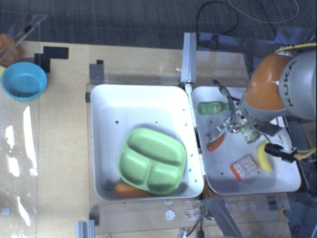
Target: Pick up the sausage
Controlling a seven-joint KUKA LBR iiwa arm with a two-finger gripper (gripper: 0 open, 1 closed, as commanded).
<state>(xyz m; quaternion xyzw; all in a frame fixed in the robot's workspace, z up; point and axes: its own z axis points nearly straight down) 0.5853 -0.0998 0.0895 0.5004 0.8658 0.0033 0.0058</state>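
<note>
Right bin (292, 182): the sausage (216, 142), small and reddish-orange, lies on the bin floor towards the left wall, tilted with its upper end pointing up and to the right. The gripper (229, 127) sits just above and to the right of that upper end, very near it; whether metal meets sausage cannot be made out. The sausage is not seen between any part of the pincer. Pincer state: cannot tell, as the metal parts blur together at this size.

Around it: a green bottle (213, 107) lies on its side near the bin's upper wall, above the gripper. A yellow banana (264, 159) and a red-patterned packet (244, 167) lie lower right, well apart from the sausage. A small greenish item (250, 134) sits under the wrist, partly covered, identity unclear.

Left bin (106, 133): a green compartment tray (152, 159), with an orange carrot-like object (130, 190) half hidden under its lower edge.

The arm (277, 86) is cut off at the right.
</note>
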